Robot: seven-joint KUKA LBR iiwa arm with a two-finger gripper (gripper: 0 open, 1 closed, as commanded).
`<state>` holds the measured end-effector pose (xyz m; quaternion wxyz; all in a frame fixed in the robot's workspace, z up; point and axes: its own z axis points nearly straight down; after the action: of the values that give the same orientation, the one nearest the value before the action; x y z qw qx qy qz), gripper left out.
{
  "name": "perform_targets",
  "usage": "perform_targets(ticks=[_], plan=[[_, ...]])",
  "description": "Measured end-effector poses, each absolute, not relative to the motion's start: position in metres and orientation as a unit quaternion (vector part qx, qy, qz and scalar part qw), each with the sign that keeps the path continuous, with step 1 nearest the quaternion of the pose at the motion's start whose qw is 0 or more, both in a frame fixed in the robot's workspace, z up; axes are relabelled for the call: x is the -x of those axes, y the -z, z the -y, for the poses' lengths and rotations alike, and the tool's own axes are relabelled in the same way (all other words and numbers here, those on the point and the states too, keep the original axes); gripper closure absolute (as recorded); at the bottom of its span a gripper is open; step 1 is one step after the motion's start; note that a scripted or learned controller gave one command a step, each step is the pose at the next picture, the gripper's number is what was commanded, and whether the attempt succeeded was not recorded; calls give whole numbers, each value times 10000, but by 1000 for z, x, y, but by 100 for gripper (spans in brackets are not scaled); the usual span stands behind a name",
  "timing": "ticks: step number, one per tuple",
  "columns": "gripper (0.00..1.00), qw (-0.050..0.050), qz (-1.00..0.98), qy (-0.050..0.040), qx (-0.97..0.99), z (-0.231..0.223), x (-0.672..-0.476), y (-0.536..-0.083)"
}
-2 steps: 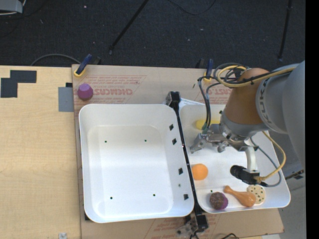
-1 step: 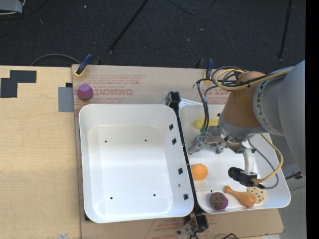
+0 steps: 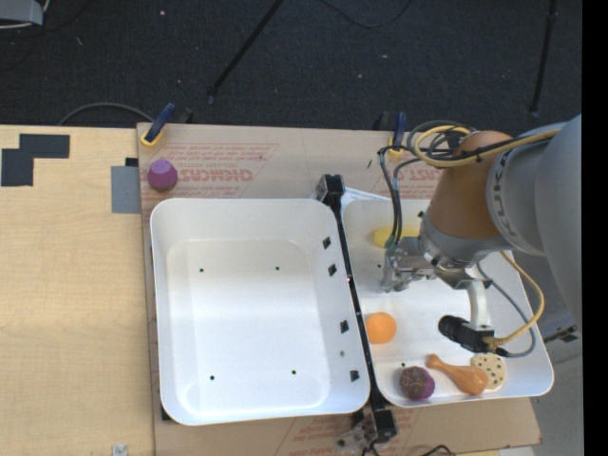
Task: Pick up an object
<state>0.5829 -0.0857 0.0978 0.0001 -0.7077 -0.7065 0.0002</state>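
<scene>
My gripper (image 3: 395, 274) hangs over the upper left part of the right bin (image 3: 532, 373), reaching down from the grey arm with the orange band. A yellow object (image 3: 384, 237) lies just behind it, partly hidden by the gripper. An orange ball (image 3: 380, 328) rests on the bin floor a little in front of the gripper, apart from it. Along the bin's front edge lie a dark purple ball (image 3: 416, 382), an orange drumstick-shaped toy (image 3: 458, 372) and a pale round perforated piece (image 3: 489, 367).
The left bin (image 3: 180, 255) stands beside the right one, with a black divider strip (image 3: 347, 293) between them. A purple cup-like object (image 3: 162, 174) sits on the cardboard behind the left bin. Yellow cables loop above the wrist.
</scene>
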Motion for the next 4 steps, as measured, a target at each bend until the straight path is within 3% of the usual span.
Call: perform_targets(ticks=[3,4], plan=[[100,-17,7071,16,7071,83,-592,-245],[100,7,7085,1,7057,22,-600,-238]])
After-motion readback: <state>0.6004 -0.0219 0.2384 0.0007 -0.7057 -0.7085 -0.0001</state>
